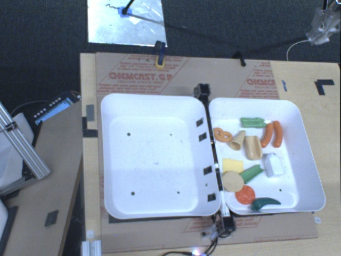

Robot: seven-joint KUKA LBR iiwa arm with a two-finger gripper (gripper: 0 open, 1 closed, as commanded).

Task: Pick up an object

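Toy foods crowd the right bin [306, 159]; gripper [322, 28] far above, grip state unclear.

A brown printed board [224, 71] lies under two white bins [154, 103], with a shiny metal sheet [125, 15] on dark carpet at eleven o'clock and a yellow clamp [160, 63] on the board's far edge.

Toy foods, among them an orange sausage [277, 134] and a pretzel [222, 135], crowd the right bin [306, 159].
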